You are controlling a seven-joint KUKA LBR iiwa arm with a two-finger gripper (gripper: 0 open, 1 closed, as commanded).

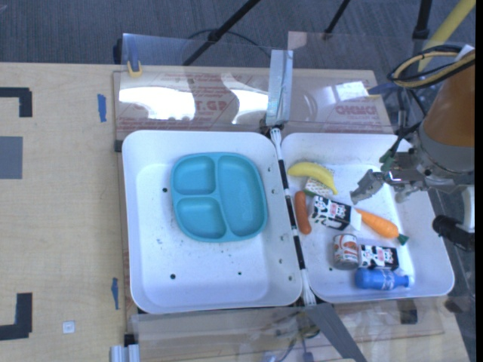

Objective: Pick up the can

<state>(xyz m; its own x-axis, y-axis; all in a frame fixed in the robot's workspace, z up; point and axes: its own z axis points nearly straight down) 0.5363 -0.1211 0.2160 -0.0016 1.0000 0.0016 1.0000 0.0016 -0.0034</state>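
Over in the right bin (434, 266), the can (346, 250) lies on its side toward the near half, its end pressed against a black-and-white carton (377, 257), with a blue bottle (381, 280) just below that. Nothing has it yet. From where I stand, the gripper (375, 184) hangs above the bin's upper middle, near a second cow-print carton (330, 213) and the carrot (377, 224), with a banana (312, 173) and a sausage (303, 211) off to its side. Its two fingers look spread apart with nothing between them. So the job seems barely begun: the arm is over the correct bin but apart from the can, and it has yet to travel toward the near side, come down, close and lift. A teal divided plate (219, 197) sits alone in the left bin (143, 225)
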